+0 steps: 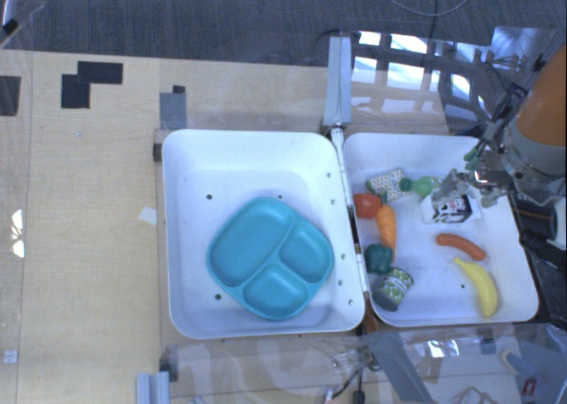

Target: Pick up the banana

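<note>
Arm (542,119) reaching in from right, tool (461,182) low, pointing left.

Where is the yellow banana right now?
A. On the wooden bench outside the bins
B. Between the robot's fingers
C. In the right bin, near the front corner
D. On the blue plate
C. The banana lies on the floor of the right bin, near its front right corner, just below the sausage; the hand is farther back in that bin.

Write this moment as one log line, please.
gripper: above right bin | banana: lying in bin, untouched | hot dog: beside banana
</note>
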